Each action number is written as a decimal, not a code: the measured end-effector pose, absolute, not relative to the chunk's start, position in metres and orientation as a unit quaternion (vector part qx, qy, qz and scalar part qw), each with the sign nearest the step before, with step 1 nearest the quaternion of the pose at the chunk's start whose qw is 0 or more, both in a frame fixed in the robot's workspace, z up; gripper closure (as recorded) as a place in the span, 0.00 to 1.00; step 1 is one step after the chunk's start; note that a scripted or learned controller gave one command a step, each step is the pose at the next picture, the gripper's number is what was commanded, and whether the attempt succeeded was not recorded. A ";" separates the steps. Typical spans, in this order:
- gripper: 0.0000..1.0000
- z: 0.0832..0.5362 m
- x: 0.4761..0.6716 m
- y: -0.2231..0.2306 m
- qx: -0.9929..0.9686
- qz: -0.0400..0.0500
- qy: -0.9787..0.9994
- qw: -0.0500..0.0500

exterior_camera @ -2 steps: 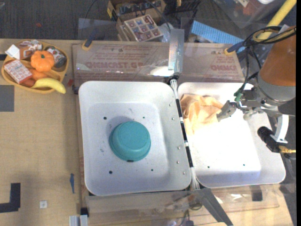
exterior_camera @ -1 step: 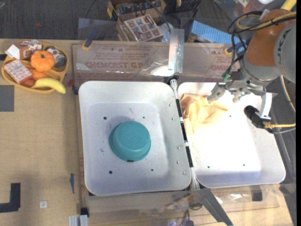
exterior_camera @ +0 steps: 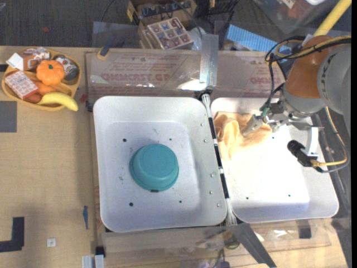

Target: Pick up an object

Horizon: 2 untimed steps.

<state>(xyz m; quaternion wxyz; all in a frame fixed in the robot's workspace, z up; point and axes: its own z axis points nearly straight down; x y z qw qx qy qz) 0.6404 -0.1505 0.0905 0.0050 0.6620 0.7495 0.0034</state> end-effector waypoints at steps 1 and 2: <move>1.00 0.102 0.642 -0.151 0.662 0.004 0.750 0.007; 1.00 0.186 0.668 -0.078 0.596 0.000 0.803 0.001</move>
